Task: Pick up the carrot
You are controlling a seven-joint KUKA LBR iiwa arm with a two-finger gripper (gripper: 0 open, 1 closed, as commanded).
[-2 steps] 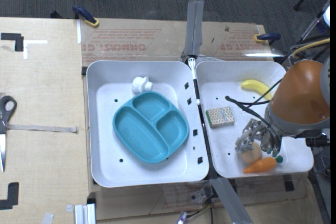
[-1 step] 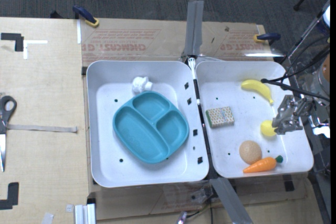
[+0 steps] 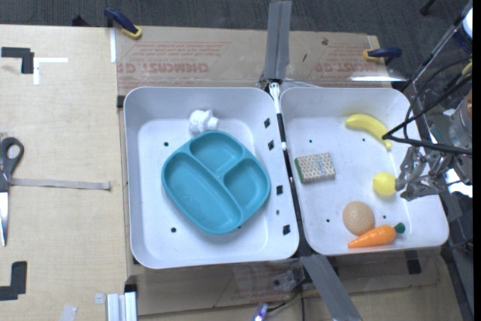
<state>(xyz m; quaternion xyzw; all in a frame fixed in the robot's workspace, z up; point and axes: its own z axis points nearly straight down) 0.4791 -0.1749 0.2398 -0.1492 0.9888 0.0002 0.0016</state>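
The orange carrot (image 3: 373, 236) lies near the front edge of the right bin (image 3: 331, 120), its green end pointing right. A tan round piece (image 3: 358, 216) touches it from behind. My gripper (image 3: 415, 178) hangs over the right rim of that bin, right of a yellow lemon (image 3: 384, 184). It is up and to the right of the carrot and well apart from it. Nothing shows in its grasp.
A banana (image 3: 366, 127) lies at the back of the right bin and a speckled block (image 3: 314, 167) at its left. The left bin (image 3: 143, 162) holds a blue divided plate (image 3: 216, 182) and a small white object (image 3: 201, 119). Scissors (image 3: 7, 162) lie on the bench at far left.
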